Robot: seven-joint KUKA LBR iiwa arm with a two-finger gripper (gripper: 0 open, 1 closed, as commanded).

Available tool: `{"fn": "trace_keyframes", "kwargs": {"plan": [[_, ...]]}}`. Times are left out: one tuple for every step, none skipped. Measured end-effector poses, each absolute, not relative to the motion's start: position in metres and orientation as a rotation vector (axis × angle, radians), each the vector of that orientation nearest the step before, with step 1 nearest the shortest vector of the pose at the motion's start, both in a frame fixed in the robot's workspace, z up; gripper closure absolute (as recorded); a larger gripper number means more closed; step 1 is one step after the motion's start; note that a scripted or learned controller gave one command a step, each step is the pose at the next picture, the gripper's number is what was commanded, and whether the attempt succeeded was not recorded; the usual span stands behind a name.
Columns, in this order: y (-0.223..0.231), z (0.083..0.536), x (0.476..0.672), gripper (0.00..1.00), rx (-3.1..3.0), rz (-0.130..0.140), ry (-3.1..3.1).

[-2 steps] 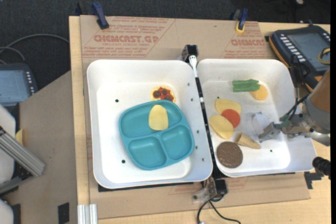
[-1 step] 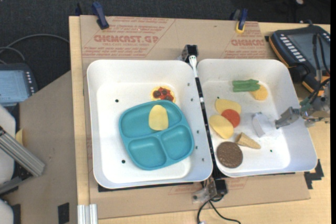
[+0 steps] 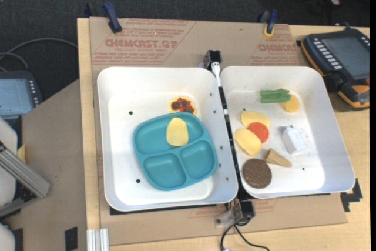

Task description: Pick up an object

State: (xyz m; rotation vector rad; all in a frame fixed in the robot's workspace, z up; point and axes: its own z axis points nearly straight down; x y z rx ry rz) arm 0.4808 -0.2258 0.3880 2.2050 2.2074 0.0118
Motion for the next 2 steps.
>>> {"fn": "trace_keyframes", "kwargs": {"plan": [[-0.223,0.238,0.478,0.00,2.231,-0.007,2.229],[-0.210,0.546,0.480,0.00,2.202,0.014,2.209]]}}
